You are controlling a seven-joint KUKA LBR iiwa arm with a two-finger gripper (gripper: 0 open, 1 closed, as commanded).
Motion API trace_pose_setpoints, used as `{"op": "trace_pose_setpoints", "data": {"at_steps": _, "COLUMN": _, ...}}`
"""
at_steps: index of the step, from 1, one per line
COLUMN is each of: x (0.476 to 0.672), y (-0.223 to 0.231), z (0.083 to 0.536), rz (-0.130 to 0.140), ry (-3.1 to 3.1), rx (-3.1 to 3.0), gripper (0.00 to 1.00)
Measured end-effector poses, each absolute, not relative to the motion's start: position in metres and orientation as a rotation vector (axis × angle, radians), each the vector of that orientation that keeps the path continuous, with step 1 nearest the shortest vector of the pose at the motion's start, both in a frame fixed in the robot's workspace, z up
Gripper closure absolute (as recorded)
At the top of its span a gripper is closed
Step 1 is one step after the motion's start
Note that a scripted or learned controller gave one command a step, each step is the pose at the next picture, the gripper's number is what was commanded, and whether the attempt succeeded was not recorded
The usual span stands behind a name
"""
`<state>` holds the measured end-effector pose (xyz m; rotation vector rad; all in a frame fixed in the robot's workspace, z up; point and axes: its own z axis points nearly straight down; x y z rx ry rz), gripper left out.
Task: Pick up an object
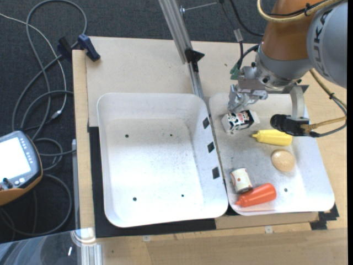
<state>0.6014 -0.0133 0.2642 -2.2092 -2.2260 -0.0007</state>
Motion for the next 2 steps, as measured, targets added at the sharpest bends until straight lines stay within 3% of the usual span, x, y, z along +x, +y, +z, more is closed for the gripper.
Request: {"op": "trace_pose_setpoints", "data": {"at_steps": 2, "x": 0.569, "y": 0.09, "z": 0.252, "rz": 0.001, "ry": -2.226, "rx": -2.209, "gripper": 1.0}}
